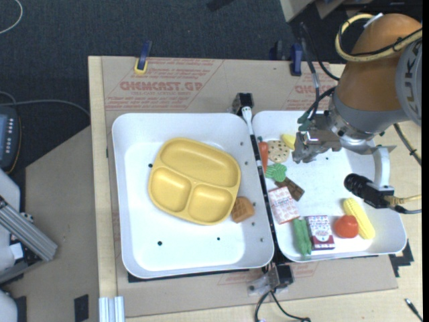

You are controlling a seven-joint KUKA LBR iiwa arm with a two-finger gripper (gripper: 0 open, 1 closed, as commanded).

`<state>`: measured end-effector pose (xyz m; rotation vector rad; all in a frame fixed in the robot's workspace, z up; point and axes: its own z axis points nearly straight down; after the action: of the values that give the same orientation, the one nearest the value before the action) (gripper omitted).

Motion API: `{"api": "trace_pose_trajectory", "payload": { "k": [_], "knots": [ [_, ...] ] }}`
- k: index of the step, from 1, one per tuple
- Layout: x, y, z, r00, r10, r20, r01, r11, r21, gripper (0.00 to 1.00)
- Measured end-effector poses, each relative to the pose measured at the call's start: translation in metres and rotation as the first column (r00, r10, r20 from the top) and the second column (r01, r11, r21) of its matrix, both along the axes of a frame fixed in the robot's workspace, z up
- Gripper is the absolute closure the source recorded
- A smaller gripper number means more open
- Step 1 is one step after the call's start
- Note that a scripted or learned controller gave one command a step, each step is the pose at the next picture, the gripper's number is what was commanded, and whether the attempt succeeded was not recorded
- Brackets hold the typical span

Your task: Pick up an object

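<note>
Speckled cookie (279,152) just beside gripper (302,151), camera-left.

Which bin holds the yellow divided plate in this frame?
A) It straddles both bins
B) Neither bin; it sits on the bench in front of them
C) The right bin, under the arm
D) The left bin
D: the yellow divided plate lies flat inside the left bin, with a small brown item beside its right edge, while the claw is over the right bin among the small toy foods.
</note>
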<state>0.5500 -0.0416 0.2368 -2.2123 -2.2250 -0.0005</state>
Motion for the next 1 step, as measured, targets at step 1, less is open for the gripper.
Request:
{"api": "trace_pose_trajectory", "payload": {
  "k": [1],
  "knots": [
    [-0.0325, 0.0497, -0.0016, 1.0, -0.001, -0.002, 0.001, 1.0, -0.001, 1.0]
  ]
}}
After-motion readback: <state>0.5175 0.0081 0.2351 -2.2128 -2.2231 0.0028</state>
